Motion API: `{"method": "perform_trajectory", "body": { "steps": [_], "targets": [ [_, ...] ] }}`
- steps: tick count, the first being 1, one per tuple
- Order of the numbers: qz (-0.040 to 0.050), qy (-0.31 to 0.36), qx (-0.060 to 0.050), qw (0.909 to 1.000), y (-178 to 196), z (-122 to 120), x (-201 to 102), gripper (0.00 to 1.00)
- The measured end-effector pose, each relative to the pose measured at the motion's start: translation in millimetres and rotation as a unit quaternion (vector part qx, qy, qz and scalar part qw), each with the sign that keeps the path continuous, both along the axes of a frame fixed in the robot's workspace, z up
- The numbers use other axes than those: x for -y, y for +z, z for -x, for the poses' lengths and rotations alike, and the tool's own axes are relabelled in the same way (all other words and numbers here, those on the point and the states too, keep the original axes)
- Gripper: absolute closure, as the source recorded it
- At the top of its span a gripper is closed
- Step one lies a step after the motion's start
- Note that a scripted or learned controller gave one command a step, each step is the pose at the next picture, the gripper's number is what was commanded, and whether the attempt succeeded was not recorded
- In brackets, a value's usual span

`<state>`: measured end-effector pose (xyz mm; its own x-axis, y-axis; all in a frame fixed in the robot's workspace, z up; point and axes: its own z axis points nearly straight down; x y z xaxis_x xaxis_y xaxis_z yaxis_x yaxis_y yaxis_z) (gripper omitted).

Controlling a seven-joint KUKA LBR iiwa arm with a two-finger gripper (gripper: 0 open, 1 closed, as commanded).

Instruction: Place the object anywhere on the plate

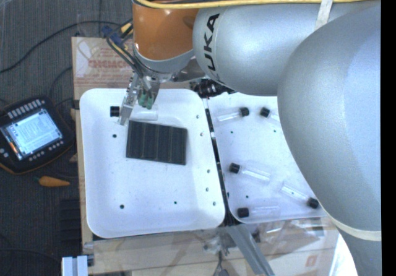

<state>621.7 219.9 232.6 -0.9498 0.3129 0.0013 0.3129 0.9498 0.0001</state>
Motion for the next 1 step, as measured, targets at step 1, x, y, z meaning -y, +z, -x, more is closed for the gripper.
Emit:
{"method": "perform_trajectory", "body": {
  "steps": [1],
  "targets": [
    [0.0,-0.033,-0.001,0.9995,28.3,62.6,-14.8,1.0]
  ]
}}
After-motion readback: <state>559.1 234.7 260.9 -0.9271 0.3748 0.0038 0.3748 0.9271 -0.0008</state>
